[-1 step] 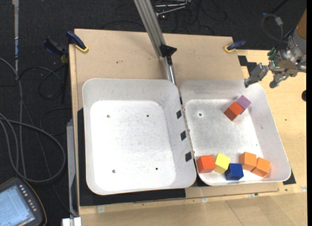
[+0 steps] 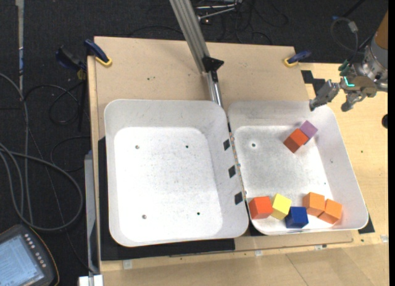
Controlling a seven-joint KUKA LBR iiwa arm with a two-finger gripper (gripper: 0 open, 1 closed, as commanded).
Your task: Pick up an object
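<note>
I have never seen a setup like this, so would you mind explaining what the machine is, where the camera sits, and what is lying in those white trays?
This is a single robot arm, seen from one camera fixed above the bench and looking down at a slant. The arm reaches in from the right; its two-finger gripper hangs open over the upper right corner of the right bin, with nothing between its fingers. Two shallow white bins sit side by side on a wooden board. The left bin has a speckled floor. The right one holds small blocks: a purple block touching an orange block near the top, and along the bottom edge a red-orange block, a yellow block, a blue block and two orange blocks.
</note>
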